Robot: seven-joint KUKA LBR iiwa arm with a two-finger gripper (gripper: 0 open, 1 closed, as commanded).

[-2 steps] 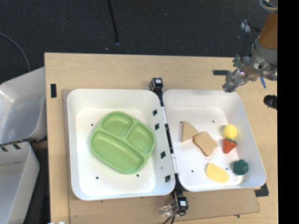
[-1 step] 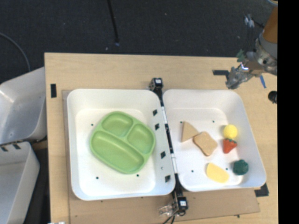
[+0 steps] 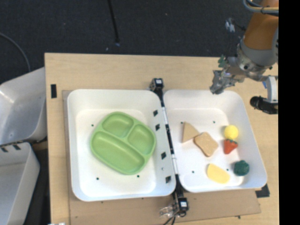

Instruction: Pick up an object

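Camera view: a tan bench (image 3: 108, 64) on dark floor (image 3: 70, 18); the gripper (image 3: 218, 87) hovers, grip state unclear.

I see open white floor across the far and left parts of the right bin (image 3: 201, 109). Its right and near parts are crowded: tan wedge (image 3: 188, 131), bread slice (image 3: 206, 144), lemon (image 3: 230, 132), strawberry (image 3: 229, 146), yellow piece (image 3: 218, 173) and green lump (image 3: 241, 168). A green divided plate (image 3: 123, 142) takes the middle of the left bin (image 3: 77, 107), leaving bare margins around it.
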